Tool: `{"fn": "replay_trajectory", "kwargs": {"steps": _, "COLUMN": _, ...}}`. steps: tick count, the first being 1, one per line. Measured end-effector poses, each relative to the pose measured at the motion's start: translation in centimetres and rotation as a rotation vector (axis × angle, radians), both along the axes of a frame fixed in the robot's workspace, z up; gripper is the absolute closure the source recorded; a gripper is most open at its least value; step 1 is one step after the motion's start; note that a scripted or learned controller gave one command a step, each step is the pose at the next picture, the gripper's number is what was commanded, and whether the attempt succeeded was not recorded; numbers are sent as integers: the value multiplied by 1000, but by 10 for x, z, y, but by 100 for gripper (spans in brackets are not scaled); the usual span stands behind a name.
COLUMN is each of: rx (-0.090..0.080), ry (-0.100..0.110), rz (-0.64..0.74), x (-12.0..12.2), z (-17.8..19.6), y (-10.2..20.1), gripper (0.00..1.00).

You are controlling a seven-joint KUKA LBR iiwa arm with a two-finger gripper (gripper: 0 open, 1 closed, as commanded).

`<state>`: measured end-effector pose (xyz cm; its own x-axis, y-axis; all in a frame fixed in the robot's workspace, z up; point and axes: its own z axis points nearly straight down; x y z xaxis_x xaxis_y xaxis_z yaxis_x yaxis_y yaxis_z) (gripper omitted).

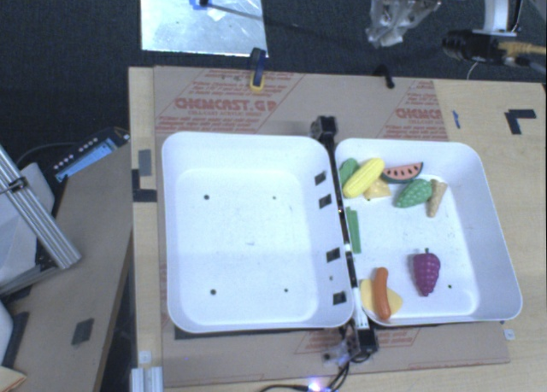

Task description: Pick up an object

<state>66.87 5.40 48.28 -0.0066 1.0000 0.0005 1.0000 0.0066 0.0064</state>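
Grapes (426, 272), purple and standing apart in the right bin (491, 211), are well below the raised tool (391, 25), whose finger state cannot be told, so a centred vertical descent is probably best advised.

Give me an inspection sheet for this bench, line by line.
Surface: bench board with red lettering, bearing the left bin and right bin.
Job's things: in the right bin, corn, watermelon slice, green leafy piece, purple grapes, orange sausage.
Clutter: yellow clip at the board's far edge.
Tool: tool raised beyond the bins.
Cables: wires at the near edge.
Surroundings: shiny sheet on dark floor.
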Motion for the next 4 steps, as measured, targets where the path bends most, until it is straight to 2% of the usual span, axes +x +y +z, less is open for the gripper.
{"fn": "replay_trajectory", "kwargs": {"steps": 1, "rx": 1, "ry": -1, "rz": 0, "x": 0, "z": 56, "y": 27, "gripper": 100}}
{"fn": "replay_trajectory", "kwargs": {"steps": 2, "rx": -2, "ry": 14, "rz": -6, "x": -1, "z": -45, "y": 25, "gripper": 100}}
{"fn": "replay_trajectory", "kwargs": {"steps": 3, "rx": 2, "ry": -2, "rz": 1, "x": 0, "z": 17, "y": 60, "gripper": 100}}
{"fn": "replay_trajectory", "kwargs": {"steps": 4, "rx": 1, "ry": 1, "rz": -1, "x": 0, "z": 55, "y": 79, "gripper": 100}}
